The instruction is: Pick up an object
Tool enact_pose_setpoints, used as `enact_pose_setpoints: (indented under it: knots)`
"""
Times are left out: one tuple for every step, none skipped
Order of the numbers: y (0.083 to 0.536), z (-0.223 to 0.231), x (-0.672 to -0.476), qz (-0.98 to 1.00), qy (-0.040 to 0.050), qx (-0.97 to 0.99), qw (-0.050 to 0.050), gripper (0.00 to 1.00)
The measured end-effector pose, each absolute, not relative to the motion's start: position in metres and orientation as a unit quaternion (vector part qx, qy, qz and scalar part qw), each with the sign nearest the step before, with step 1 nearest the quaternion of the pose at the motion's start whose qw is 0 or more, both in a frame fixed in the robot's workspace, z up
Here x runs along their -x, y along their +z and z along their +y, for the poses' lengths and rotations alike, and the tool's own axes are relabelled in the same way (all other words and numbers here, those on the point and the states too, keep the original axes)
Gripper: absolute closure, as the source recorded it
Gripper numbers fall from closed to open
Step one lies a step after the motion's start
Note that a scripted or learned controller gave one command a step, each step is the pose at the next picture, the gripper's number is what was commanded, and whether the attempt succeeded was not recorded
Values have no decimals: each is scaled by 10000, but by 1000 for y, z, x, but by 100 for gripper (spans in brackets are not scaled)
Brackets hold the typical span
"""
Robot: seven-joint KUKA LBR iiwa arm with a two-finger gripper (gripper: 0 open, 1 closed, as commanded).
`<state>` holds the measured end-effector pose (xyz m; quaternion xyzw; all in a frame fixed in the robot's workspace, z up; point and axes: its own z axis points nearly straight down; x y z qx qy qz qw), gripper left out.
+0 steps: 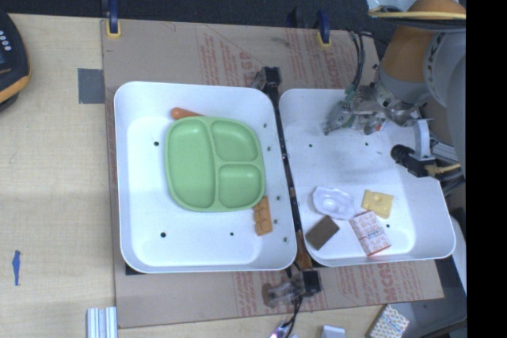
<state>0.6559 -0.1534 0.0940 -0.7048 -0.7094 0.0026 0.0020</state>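
Four small items [348, 218] near right bin's [428, 249] front, well apart from gripper [348, 119]; gripper state unclear

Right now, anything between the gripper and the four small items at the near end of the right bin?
Nothing visible. The gripper sits at the far end of the right bin. Bare white floor lies between it and the clear wrapper, yellow piece, brown block and red-printed packet.

left bin [135, 170]: green divided plate [214, 164], orange piece [185, 113] behind it, brown biscuit [262, 216] near front | right bin [432, 237]: white wrapper [333, 201], yellow square [378, 203], brown square [322, 232], red-white packet [370, 233] | gripper [348, 119] over right bin's far edge
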Motion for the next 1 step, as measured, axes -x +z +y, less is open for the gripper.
enact_pose_setpoints:
  knots:
    - [158,-216,-657,-7070,5,7072,-32,0]
